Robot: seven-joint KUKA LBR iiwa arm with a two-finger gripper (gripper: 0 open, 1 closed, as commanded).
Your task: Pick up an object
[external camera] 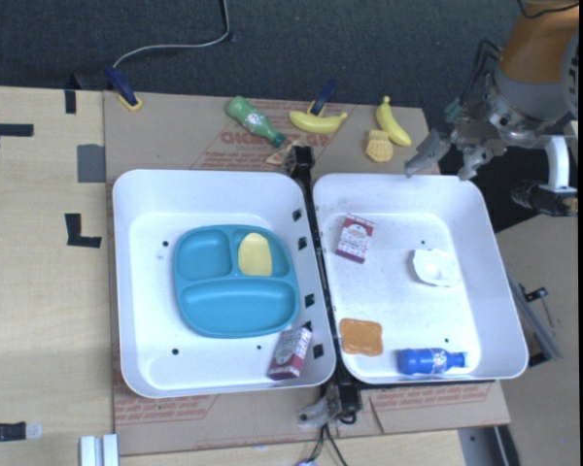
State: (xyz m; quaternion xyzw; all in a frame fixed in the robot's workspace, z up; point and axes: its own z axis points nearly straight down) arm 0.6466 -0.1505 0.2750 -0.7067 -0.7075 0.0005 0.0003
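In the right bin (pixel 486 223), four objects, gripper (pixel 445 159) above rim

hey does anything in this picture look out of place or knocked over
Yes. A green bottle, two bananas and a small yellow piece lie on the cardboard behind the bins, outside them. In the right bin a blue bottle lies on its side. A dark packet leans on the blue tray's corner.
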